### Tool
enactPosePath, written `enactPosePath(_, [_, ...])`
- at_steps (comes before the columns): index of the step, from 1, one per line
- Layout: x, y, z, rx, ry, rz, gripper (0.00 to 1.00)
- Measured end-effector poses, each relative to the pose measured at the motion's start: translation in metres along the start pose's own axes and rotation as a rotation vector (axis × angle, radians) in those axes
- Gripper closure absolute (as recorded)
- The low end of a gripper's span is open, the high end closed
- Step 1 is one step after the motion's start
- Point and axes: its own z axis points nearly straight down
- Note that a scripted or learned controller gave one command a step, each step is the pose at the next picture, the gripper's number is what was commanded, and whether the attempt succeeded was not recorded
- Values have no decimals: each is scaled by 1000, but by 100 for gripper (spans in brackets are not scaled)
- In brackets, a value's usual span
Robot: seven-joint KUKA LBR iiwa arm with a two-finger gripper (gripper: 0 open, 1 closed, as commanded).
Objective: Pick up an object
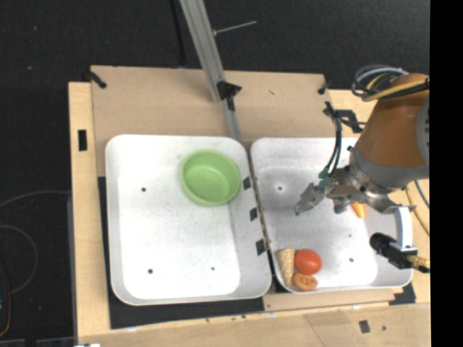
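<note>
The workstation is a light wooden bench (83, 194) standing on a dark, black floor covering (43, 35). A brown cardboard-coloured panel (181, 100) covers the rear portion of the bench top. Two shallow white plastic bins sit side by side on it, their inner edges nearly touching along the centre line. A slanted grey metal strut (202, 38) descends from the top of the view to a black clamp just behind the junction of the bins.

Left white bin (145, 259): contains one round, light green plastic bowl (210, 178), upright, located in the rear right quarter, near the inner wall.

Right white bin (289, 165): contains three small items grouped in the front left corner. A red, round, tomato-like object (308, 261) lies just beside a pale tan cone-shaped object (287, 262), which rests against the bin's inner wall. A small orange piece (305, 282) lies at the front rim, touching or nearly touching the red object.

The grey arm with its orange band (394, 132) reaches in from the right above the right bin. The two-finger gripper (309, 199) hangs over the centre of that bin, well apart from the grouped items. Nothing is visible between its fingers; whether they are spread or closed cannot be determined.
</note>
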Motion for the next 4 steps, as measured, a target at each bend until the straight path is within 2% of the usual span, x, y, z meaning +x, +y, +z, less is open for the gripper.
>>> enactPosePath(1, [0, 0, 0, -1, 0, 3, 0])
enactPosePath(2, [5, -3, 44, 5, -3, 5, 0])
enactPosePath(3, [-5, 2, 96, 6, -3, 5, 0])
enactPosePath(4, [-7, 2, 118, 4, -4, 5, 0])
